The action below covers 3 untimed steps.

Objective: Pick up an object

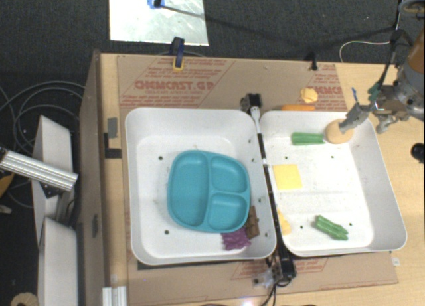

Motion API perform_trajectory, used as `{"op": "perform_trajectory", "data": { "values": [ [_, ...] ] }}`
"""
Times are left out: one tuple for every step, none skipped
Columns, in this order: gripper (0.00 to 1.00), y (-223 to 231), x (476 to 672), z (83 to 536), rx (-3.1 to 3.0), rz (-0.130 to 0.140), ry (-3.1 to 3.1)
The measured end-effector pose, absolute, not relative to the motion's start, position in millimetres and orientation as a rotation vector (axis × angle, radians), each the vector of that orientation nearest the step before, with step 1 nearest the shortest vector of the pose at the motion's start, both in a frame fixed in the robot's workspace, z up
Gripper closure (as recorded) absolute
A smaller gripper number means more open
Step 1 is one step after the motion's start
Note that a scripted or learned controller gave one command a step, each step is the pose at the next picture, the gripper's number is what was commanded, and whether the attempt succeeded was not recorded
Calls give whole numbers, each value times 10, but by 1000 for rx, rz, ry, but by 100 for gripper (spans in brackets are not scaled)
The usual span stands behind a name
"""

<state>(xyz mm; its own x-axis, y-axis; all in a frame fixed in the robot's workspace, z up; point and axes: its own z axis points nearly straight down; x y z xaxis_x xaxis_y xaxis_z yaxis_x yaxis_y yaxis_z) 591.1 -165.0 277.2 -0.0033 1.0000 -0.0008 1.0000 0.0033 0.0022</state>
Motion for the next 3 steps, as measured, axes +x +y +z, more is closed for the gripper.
{"op": "perform_trajectory", "data": {
  "values": [
    [0,-1118,6206,1667,2216,-3,2237],
    [0,-951,5976,810,2221,-1,2225],
    [0,-910,6701,851,2215,0,2227]
  ]
}}
